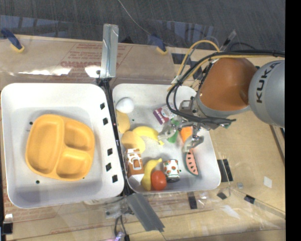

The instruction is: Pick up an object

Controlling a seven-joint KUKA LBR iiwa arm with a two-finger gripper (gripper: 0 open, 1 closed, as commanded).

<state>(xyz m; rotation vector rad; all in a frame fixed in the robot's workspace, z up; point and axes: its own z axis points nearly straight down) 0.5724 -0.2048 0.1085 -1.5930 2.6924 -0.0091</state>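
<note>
Locate the two-finger gripper (183, 134) below the grey arm's orange band (226, 84), low over the right white bin (208, 177). Its fingers point down and to the left in the camera view. You cannot tell from this angle whether they are parted or closed, because the wrist and cabling cover much of them.

Directly at the fingers lies a small orange carrot-like piece with a green end (180, 133). It appears to sit at the fingertips, but contact cannot be confirmed. Its long axis runs roughly left to right, green end toward the left.

Just beside the gripper, toward the bin's right wall, note the red watermelon slice with a green rind (191, 162); its long axis runs top to bottom. To the upper left of the gripper is a purple-and-white packet (162, 115).

Further left you find a yellow lemon-shaped fruit (144, 134), a white ball (124, 104) near the bin's upper left corner, and a small orange-and-white carton (135, 160). Along the lower edge lie a yellow banana (149, 170), lying upright in the view, a red tomato (159, 181) touching it, and a small printed can (172, 169).

The left white bin (15, 104) holds a yellow three-compartment plastic tray (60, 145).
</note>
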